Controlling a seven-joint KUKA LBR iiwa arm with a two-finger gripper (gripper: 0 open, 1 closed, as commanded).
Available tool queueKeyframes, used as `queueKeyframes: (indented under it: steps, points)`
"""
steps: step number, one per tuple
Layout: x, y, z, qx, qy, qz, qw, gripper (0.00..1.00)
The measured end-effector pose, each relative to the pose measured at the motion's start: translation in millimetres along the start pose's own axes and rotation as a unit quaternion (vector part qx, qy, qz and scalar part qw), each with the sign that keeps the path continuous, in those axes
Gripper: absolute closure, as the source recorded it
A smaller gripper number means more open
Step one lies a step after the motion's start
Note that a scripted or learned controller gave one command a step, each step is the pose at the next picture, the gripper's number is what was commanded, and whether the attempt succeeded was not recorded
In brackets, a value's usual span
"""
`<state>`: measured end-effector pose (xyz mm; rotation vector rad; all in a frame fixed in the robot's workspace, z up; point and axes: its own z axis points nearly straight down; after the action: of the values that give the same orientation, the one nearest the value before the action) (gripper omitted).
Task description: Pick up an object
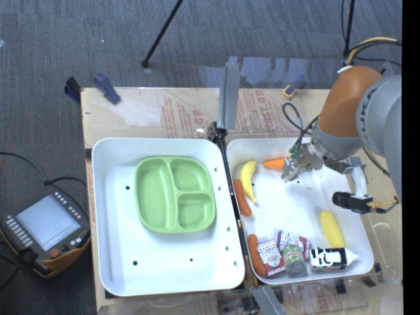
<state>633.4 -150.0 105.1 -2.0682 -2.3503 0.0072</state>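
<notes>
From the camera view above the bench, the grey arm with its orange band is reaching in from the right and hanging its hand (293,165) over the upper part of the right bin (302,241). Whether that hand is set wide or narrow I cannot tell from up here; the tip is a small dark cluster and nothing is showing between its parts. Just beside it, to the view's left, a carrot (274,164) is lying on the bin floor, and that looks to me like the likeliest target: its long axis is running roughly left to right across the picture, its thin end seems to be pointing left, away from the hand, and its thick end is sitting almost under the tip. A little farther left a banana (248,178) is curving top to bottom, with a sausage (242,197) lying alongside it near the bin's left wall. Well apart, toward the near edge, a corn cob (331,228) is lying upright in the picture, and a row of small packets (287,251) and a milk carton (332,258) is crowding the bottom wall. Over in the left bin (111,241) a green divided plate (176,193) is resting alone. My read: the coming move calls for a short shift left and a drop, closing across the carrot's narrow width.
</notes>
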Motion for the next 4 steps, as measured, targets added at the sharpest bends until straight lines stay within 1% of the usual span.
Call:
queueKeyframes:
  steps: [1,2,3,4]
  points:
    - [-0.1,-0.1,0.0,0.000,0.000,0.000,1.0000,0.00]
    - [-0.5,-0.2,-5.9,0.002,0.001,0.001,1.0000,1.00]
    - [-0.6,-0.2,-5.9,0.002,0.001,0.001,1.0000,0.00]
    - [-16.7,-34.2,22.1,-0.002,0.000,0.094,0.9956,0.00]
